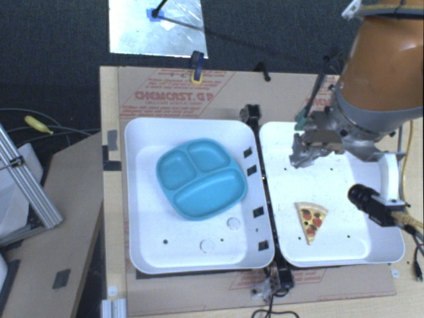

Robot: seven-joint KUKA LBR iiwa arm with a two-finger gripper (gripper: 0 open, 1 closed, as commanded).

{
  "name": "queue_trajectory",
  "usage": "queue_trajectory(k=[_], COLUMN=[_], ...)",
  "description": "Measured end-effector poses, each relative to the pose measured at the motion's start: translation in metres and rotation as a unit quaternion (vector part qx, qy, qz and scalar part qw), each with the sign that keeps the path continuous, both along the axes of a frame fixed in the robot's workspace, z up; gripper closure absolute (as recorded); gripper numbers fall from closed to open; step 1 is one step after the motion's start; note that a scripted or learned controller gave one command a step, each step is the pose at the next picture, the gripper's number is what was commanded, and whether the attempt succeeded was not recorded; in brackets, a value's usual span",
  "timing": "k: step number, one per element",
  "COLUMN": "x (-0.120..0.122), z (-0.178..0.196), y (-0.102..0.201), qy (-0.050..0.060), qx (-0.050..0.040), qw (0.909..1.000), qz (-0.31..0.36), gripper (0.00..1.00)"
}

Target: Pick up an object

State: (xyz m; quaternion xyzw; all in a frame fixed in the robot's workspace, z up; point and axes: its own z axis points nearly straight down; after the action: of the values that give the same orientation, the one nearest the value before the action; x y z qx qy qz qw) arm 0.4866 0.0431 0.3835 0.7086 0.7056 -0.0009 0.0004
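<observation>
right bin | pizza slice below-front of pincer, apart | pincer state: cannot tell

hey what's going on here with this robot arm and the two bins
A grey and orange robot arm reaches in over the right bin, its hand hanging above the bin's far end with nothing visibly held. A toy pizza slice lies nearer the front of that bin, apart from the hand. The left bin holds a blue divided plate.

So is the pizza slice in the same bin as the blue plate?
No, the pizza slice lies in the right bin; the blue plate is in the left bin.
</observation>
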Motion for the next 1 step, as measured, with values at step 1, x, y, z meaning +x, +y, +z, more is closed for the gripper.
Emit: queue_trajectory(k=[1], x=[0.0002], z=[0.0346], y=[0.0629], qy=[-0.003], qx=[0.0025], qw=[1.0000], qz=[0.007], gripper=[1.00])
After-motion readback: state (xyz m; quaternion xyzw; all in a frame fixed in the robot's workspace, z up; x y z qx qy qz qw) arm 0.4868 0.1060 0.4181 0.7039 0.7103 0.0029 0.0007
